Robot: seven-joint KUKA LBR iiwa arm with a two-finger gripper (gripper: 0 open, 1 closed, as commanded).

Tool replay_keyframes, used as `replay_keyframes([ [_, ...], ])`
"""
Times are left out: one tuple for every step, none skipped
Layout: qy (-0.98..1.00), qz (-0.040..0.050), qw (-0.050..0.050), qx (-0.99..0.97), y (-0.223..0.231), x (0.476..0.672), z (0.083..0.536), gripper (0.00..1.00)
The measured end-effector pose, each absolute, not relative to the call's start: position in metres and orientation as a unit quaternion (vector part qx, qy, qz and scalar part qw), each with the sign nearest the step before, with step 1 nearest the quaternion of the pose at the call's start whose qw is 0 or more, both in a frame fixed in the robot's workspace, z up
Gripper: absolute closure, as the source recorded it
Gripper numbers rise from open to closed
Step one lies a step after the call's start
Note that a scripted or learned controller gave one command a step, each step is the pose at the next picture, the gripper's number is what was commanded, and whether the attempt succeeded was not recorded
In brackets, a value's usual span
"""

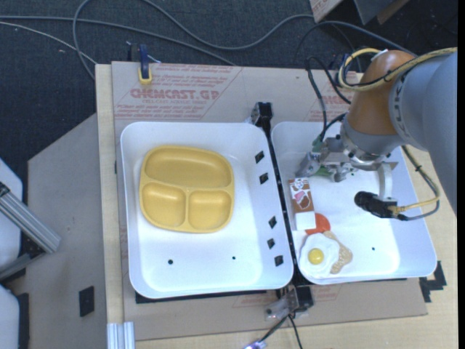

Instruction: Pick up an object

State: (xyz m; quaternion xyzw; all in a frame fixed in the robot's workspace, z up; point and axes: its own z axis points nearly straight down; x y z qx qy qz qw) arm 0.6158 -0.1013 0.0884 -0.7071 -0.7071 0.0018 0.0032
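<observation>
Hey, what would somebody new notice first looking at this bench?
Probably the yellow divided plate lying flat in the left bin. Next, the grey arm's orange band over the right bin, reaching in from the right. Then the toy fried egg at that bin's near left corner.

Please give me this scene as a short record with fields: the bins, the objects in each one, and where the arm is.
left bin: holds a yellow divided tray
right bin: holds a fried egg toy, a red piece, a small brown packet
arm: reaches in from the right, over the right bin's far part
pincer: near the bin's upper left, apart from the objects
</observation>
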Motion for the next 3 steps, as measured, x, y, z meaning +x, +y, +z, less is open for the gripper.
replay_keyframes([
  [-0.707, -0.0005, 0.000, -0.707, -0.102, 0.618, 0.103, 1.00],
  [-0.708, -0.0013, -0.001, -0.707, -0.096, 0.619, 0.148, 1.00],
  [-0.707, -0.0018, -0.002, -0.707, -0.099, 0.618, 0.192, 1.00],
])
